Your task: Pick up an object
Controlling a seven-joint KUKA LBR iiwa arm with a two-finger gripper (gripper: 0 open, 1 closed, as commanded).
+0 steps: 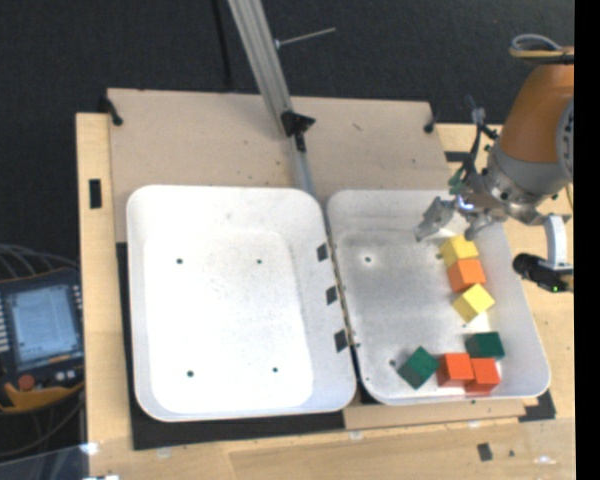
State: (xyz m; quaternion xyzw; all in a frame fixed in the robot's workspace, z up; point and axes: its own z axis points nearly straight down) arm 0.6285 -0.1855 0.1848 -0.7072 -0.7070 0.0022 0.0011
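Your gripper (452, 218) hovers open and empty above the right bin (380, 298), near a yellow block (454, 249).

The left bin (225, 298) lay open across its whole floor. In the right bin (395, 298) the left and middle floor stood free; blocks crowded its right side, a yellow-orange column (465, 273) above and a green-orange cluster (458, 363) along the near wall. An aluminium post (265, 63) slanted over the far edge.
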